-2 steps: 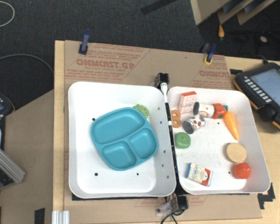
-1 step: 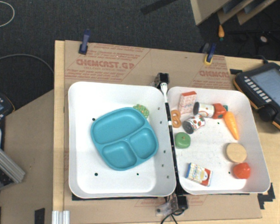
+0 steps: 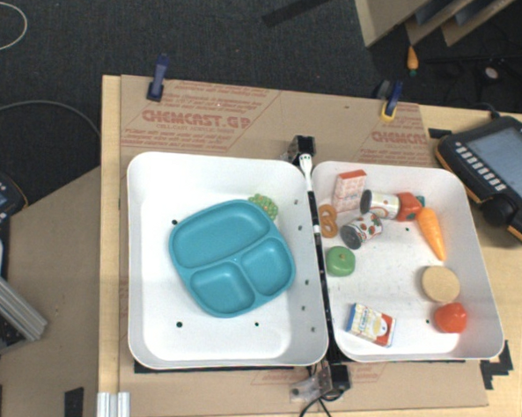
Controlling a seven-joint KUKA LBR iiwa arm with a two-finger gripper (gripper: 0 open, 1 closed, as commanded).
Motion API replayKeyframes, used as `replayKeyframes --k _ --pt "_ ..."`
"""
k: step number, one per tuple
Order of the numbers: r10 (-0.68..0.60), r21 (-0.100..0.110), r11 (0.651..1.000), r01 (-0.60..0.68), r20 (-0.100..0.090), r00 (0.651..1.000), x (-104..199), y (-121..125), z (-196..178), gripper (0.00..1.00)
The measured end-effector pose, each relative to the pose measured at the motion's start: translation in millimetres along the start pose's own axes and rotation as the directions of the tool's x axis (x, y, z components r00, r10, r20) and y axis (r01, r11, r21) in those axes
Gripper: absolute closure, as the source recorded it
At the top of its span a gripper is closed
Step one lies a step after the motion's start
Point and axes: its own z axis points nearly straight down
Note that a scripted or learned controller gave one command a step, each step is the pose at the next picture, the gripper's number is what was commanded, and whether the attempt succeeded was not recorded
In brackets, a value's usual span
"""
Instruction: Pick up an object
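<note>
The right bin [image 3: 464,343] holds several small toy foods. An orange carrot [image 3: 431,231] lies near its right side, with a tan round biscuit [image 3: 439,283] and a red tomato [image 3: 450,318] below it. A green round piece [image 3: 340,261] sits near the left wall. A small can [image 3: 364,230], a white bottle with a red cap [image 3: 390,204], a red-and-white carton [image 3: 350,187] and a pretzel [image 3: 328,221] cluster at the top left. A small printed box [image 3: 370,324] lies near the front.
The left bin [image 3: 149,311] holds a blue divided plate [image 3: 231,257] with a small green leafy piece [image 3: 264,205] at its upper right edge. A black teach pendant [image 3: 497,169] rests on the bench right of the bins. Clamps [image 3: 157,78] hold the cardboard at the back.
</note>
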Motion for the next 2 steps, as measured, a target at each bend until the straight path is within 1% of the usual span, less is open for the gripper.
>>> replayKeyframes --k 1,2 --pt "-0.005 -0.002 1.000 0.005 0.000 1.000 44 1 81 1.00" --pt "-0.007 -0.008 1.000 0.007 0.001 1.000 100 2 91 1.00"
